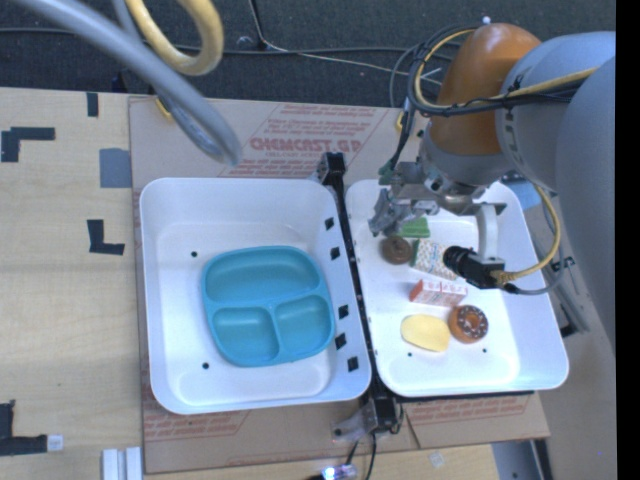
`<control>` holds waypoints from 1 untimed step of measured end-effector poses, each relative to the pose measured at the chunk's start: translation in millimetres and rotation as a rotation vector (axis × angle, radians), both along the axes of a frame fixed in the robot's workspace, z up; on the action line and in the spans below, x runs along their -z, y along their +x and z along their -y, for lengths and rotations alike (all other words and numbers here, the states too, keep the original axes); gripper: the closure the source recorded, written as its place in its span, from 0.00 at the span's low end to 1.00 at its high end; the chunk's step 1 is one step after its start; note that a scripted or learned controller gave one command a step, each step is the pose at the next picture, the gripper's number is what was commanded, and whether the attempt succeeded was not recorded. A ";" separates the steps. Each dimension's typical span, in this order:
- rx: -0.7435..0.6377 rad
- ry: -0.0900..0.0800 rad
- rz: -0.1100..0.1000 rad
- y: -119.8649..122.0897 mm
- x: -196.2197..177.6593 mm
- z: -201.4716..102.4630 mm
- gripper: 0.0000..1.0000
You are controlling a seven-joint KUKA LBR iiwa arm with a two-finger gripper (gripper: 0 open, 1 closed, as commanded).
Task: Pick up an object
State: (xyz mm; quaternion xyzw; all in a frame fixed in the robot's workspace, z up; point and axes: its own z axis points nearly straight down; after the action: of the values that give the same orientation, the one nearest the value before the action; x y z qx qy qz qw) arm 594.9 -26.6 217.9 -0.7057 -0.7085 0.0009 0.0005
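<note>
My gripper (398,223) reaches down into the back of the right bin (530,368), right above a brown round piece (397,250) and a green item (416,227) that the fingers partly hide. Nothing shows clearly between the fingers. In front of it lie a white speckled block (430,258), a red and white packet (438,290), a yellow piece (426,333) and a chocolate donut (469,323). The left bin (170,268) holds a blue divided plate (268,303).
A black divider (345,268) runs between the two bins. A grey hose and a yellow cable (190,18) arc over the back left. A black sensor with a cable (470,265) hangs off the wrist over the right bin. Cardboard lies under the bins.
</note>
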 end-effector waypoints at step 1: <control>-0.001 0.001 0.001 3.8 -6.3 -48.7 1.00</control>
State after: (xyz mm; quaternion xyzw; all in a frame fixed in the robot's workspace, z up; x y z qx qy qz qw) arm 598.7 22.1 224.2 -0.7053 -0.7089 0.0004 0.0006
